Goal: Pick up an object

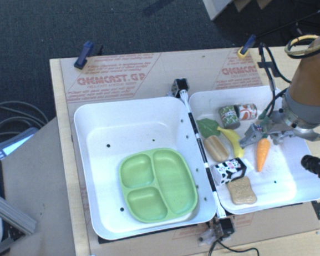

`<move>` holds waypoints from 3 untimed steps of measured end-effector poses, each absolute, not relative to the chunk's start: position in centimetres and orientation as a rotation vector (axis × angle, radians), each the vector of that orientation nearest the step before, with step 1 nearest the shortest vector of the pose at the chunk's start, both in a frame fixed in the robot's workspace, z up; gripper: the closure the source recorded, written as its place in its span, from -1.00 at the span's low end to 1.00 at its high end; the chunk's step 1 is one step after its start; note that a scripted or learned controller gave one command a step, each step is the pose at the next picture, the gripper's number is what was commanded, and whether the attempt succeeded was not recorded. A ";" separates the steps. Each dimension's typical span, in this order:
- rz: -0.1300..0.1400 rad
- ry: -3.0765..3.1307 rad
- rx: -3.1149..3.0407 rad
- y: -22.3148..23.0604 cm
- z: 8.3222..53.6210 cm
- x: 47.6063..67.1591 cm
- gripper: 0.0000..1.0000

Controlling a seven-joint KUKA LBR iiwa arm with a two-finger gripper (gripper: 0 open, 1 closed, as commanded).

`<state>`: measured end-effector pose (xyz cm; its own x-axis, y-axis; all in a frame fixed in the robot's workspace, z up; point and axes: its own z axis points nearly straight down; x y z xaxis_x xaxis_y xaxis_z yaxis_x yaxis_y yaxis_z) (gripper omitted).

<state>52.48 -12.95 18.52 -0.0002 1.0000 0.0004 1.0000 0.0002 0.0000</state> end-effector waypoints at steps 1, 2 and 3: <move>-0.003 -2.227 -2.232 -14.7 9.9 52.5 -1.00; -0.006 -2.227 -2.234 -14.7 10.9 52.6 1.00; -0.006 -2.227 -2.234 -14.7 10.8 52.5 -1.00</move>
